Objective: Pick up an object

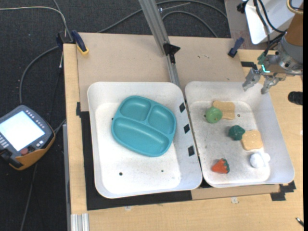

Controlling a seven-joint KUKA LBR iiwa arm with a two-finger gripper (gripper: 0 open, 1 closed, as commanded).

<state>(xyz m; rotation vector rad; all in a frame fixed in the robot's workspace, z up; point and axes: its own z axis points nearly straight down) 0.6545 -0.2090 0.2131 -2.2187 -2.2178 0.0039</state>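
Observation:
The right bin (pixel 276 124) holds several small items: a green round piece (pixel 213 115), a tan block (pixel 225 109), a dark green lump (pixel 236 132), a tan bread-like piece (pixel 252 140), a white piece (pixel 257 160) and a red strawberry-like piece (pixel 220 166). My gripper (pixel 258 84) hangs above the bin's far right corner, open, its two fingers apart with nothing between them. It is well clear of every item.
The left bin (pixel 103 177) holds a teal divided plate (pixel 144 125). A slanted metal pole (pixel 154 18) rises behind the bins. Clamps sit at the bench's back corners, and a teach pendant (pixel 21 136) lies on the floor at left.

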